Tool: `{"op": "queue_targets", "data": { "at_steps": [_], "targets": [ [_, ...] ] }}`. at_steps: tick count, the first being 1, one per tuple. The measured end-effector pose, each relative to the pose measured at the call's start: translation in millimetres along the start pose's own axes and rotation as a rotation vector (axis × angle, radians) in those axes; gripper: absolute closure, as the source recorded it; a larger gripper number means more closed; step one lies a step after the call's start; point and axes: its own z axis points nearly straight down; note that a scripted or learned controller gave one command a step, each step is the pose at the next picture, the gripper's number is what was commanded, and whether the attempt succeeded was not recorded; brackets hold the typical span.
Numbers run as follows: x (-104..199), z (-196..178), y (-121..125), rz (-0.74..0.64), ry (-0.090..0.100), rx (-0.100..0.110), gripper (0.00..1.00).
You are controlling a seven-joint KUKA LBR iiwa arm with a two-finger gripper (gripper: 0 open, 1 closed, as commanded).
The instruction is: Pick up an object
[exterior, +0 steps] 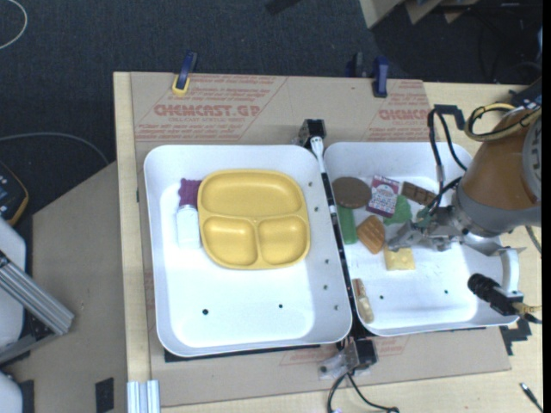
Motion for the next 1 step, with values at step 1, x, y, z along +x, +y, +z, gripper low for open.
{"op": "queue_targets", "data": {
  "at_steps": [1],
  "targets": [
    [-1.3, -12.3, 0.8, 0.002, -0.003, -0.005, 1.00]
  ]
}}
